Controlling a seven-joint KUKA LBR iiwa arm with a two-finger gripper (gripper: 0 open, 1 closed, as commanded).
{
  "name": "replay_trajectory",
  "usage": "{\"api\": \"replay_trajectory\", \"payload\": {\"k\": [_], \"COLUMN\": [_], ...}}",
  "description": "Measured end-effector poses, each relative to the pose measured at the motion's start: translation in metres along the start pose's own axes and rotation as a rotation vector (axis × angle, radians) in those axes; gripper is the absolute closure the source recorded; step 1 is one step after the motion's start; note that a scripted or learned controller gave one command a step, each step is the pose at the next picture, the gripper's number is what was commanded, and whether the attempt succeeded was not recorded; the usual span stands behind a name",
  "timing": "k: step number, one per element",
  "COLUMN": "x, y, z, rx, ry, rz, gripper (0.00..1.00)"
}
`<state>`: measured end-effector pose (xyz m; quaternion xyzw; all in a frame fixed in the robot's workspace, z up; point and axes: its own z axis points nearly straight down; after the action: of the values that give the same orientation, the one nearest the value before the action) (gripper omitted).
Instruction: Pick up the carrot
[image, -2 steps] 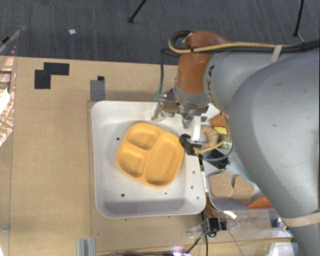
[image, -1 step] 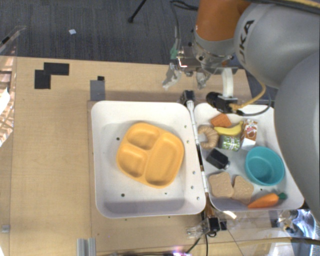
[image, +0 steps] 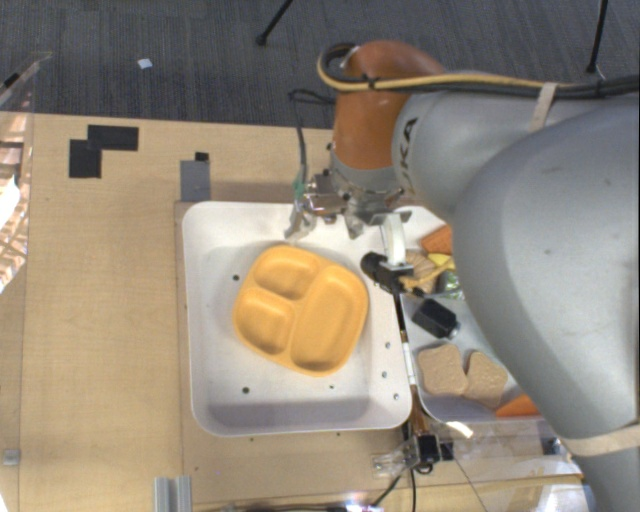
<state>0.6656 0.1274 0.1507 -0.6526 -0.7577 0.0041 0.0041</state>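
Note:
An orange carrot-like piece (image: 437, 240) lies at the far end of the right bin (image: 432, 408), largely hidden under the arm. A second orange scrap (image: 515, 407) peeks out from beneath the arm near the bin's front. My gripper (image: 326, 224) hangs over the far edge of the left bin (image: 205, 330), left of the carrot. Its fingers (image: 299, 220) stand apart, open, with nothing between them.
A yellow compartment plate (image: 300, 308) lies in the middle of the left bin. In the right bin are two bread slices (image: 442, 370), a small black object (image: 435, 318) and some yellowish bits (image: 432, 266). The arm covers most of the right bin.

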Motion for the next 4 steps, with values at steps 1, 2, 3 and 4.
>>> {"api": "replay_trajectory", "payload": {"k": [1, 2, 3, 4], "x": [0.070, 0.122, 0.123, 0.123], "y": [0.014, -0.054, -0.071, -0.111], "z": [-0.042, -0.051, 0.040, 0.049], "rx": [-0.018, -0.012, -0.042, -0.071], "ry": [0.005, 0.005, 0.010, 0.027], "rz": [0.152, 0.196, 0.243, 0.347], "gripper": [0.00, 0.00, 0.00, 0.00]}}
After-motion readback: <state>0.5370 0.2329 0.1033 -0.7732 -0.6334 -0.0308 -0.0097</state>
